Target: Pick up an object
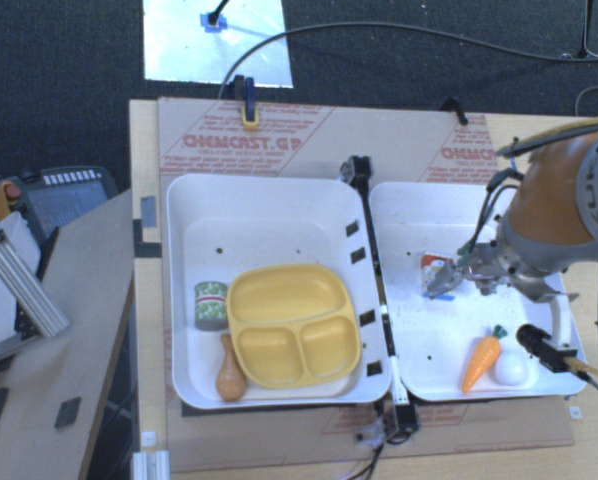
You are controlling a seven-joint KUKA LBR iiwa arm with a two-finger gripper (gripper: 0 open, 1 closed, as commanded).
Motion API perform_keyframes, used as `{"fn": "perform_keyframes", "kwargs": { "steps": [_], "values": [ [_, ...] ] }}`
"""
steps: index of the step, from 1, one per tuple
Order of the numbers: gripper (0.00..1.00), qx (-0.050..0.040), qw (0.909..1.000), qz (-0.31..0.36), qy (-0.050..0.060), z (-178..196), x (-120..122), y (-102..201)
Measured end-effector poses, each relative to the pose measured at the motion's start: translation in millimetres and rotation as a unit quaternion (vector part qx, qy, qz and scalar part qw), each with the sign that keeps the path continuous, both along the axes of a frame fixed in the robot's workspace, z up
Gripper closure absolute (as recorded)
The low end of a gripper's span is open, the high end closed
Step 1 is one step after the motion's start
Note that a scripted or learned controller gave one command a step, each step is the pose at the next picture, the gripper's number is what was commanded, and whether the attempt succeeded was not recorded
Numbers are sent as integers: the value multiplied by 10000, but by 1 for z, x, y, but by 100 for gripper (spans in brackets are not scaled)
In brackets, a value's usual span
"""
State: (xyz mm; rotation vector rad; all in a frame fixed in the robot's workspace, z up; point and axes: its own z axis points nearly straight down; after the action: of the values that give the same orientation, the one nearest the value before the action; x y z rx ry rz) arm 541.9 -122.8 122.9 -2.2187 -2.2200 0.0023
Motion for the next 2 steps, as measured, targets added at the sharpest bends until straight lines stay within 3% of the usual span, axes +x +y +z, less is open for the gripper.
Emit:
{"fn": "perform_keyframes", "kwargs": {
  "steps": [1, 2],
  "values": [
    [0, -2, 10000, 1, -11, -40, 0, 0],
    [100, -7, 10000, -2, -28, -28, 1, 0]
  ]
}}
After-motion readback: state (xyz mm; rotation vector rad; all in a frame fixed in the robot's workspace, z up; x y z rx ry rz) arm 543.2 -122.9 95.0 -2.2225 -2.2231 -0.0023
